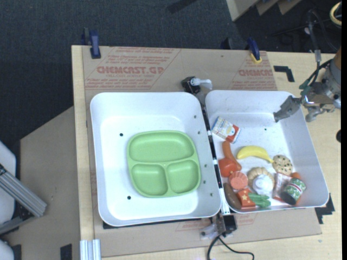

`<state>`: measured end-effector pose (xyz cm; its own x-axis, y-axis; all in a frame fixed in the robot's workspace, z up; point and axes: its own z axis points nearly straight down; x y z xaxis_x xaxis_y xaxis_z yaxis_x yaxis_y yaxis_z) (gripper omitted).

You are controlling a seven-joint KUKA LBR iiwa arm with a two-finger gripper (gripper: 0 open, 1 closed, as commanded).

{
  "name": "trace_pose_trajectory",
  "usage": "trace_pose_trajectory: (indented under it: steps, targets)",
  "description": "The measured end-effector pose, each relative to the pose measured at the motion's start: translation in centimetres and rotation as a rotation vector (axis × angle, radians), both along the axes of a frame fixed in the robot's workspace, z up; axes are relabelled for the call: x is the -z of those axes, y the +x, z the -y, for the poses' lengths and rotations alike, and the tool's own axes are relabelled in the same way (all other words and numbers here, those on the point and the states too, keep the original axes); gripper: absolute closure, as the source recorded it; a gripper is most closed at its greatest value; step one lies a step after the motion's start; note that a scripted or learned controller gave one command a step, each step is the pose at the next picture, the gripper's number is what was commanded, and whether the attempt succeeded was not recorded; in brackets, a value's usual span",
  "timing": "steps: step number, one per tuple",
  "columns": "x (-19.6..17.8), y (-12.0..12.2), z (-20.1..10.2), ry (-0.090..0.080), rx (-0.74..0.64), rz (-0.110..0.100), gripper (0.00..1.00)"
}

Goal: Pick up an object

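The right bin [295, 126] holds a heap of toy food. A small white carton [225, 129] lies near its left wall. Below it are a yellow banana [254, 153], a cookie [282, 163], a red sausage [227, 157], a red round slice [238, 180], a pale bun [261, 181] and a small can [293, 190]. My gripper [299, 111] hangs over the bin's far right corner, above and to the right of the heap. It is open, with its grey fingers [284, 110] spread and nothing between them.
The left bin [108, 145] holds a green divided plate [162, 163]. A black and white fitting [194, 84] sits behind the seam between the bins. Blue clamps [93, 42] pin the cardboard sheet at the back edge.
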<state>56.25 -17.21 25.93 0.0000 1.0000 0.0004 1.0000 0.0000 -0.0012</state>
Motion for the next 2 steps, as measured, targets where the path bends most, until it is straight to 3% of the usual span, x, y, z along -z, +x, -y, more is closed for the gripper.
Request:
trace_pose_trajectory:
  steps: [1,2]
  targets:
    - [10.9,-2.0,-6.7,0.006,-0.006,-0.011,0.0]
    - [16.9,-0.2,-7.7,-0.012,-0.002,0.027,0.0]
